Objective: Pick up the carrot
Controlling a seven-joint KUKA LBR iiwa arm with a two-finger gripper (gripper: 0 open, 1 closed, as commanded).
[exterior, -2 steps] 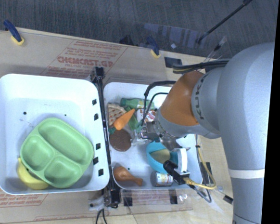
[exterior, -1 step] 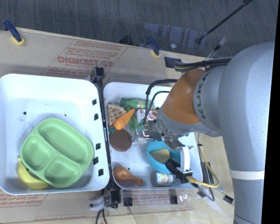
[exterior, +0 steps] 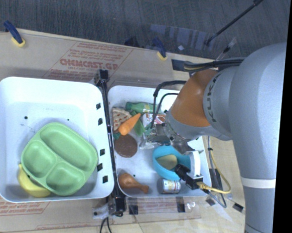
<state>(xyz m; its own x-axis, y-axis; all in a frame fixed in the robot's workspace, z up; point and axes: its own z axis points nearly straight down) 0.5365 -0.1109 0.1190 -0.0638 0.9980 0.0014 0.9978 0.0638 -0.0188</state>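
Arm (exterior: 247, 111) over right bin (exterior: 118, 94); end effector (exterior: 152, 137) state unclear, beside carrot (exterior: 129, 124).

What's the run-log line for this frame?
task: pick up carrot | carrot: right bin, beside waffle, not held | gripper: right of carrot, low in bin | status: no grasp seen

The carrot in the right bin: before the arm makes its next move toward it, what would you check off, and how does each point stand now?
1. Carrot visible and unobstructed from above: ok.
2. Carrot free of neighbours: not ok; it lies against the waffle, with the green bottle close by.
3. Pincer over the carrot: not ok; it sits to the carrot's right.
4. Pincer open: cannot tell; the wrist hides it.
5. Carrot held: not ok; it lies in the right bin.
6. Room around: not ok; brown disc and blue bowl crowd in.
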